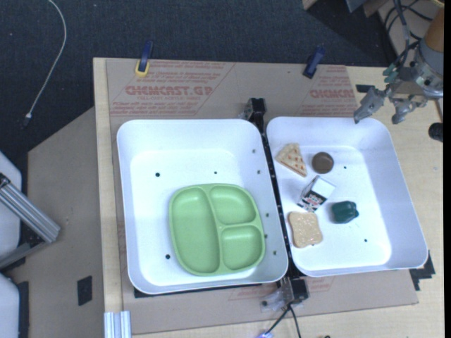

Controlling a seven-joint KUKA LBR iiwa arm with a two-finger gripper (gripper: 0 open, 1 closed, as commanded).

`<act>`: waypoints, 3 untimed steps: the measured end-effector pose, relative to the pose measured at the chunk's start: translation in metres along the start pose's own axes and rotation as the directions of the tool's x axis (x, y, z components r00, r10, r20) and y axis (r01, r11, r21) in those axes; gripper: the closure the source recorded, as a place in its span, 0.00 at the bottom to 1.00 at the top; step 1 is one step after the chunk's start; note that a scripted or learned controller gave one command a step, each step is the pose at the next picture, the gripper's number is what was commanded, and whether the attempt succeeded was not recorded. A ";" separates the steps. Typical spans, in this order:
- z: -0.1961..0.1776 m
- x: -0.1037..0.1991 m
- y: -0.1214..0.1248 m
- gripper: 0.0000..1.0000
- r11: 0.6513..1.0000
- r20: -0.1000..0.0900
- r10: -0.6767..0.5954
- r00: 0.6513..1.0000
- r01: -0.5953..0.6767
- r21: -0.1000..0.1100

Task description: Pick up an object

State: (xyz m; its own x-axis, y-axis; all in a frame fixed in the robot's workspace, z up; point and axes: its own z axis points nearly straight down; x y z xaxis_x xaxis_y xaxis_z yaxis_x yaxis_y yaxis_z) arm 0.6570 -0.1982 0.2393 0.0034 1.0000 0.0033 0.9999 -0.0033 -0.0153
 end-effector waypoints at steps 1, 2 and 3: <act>-0.010 0.001 0.002 0.00 1.000 0.003 -0.004 1.000 0.004 -0.015; 0.050 -0.004 -0.002 0.00 1.000 0.002 -0.003 1.000 0.003 -0.010; 0.094 0.000 0.003 0.00 1.000 0.002 -0.005 1.000 0.005 -0.010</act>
State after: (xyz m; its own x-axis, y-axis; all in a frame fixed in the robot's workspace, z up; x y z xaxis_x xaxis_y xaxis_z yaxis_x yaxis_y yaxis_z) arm 0.6590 -0.1983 0.1449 -0.0018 1.0000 0.0014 1.0000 0.0018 -0.0055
